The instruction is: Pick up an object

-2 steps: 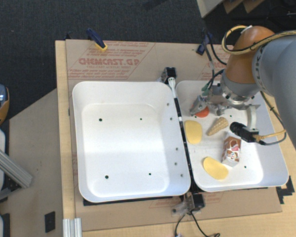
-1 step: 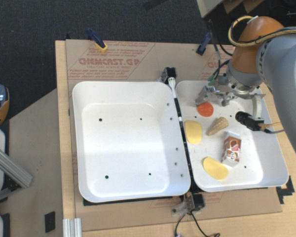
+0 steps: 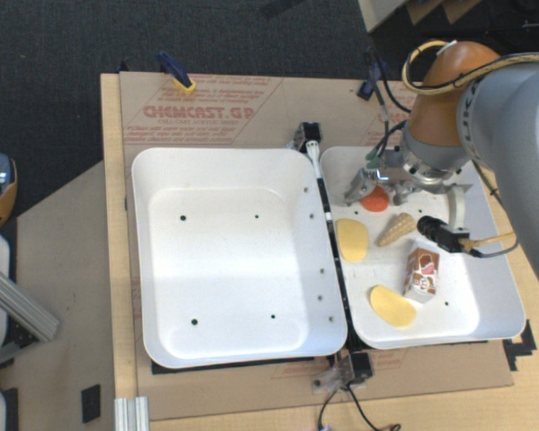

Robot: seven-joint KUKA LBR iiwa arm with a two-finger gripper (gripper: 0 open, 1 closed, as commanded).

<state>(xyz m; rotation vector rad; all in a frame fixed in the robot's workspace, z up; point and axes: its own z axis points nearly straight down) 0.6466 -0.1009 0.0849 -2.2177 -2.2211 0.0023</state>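
Tool [image 3: 375,189] low in the right bin [image 3: 499,308], right over the red piece [image 3: 375,202], and I can't tell how its grip stands; best to centre on that piece and close squarely, clear of the cone [image 3: 396,229] beside it; cardboard [image 3: 198,106] reads roughly "CHEMCAST"

Objects [image 3: 351,240] in right bin [image 3: 499,308]

Cardboard sheet [image 3: 207,110], blue clamp [image 3: 175,72]

Single cam fixed overhead, slanted down on left bin [image 3: 162,268], right bin [image 3: 499,317].
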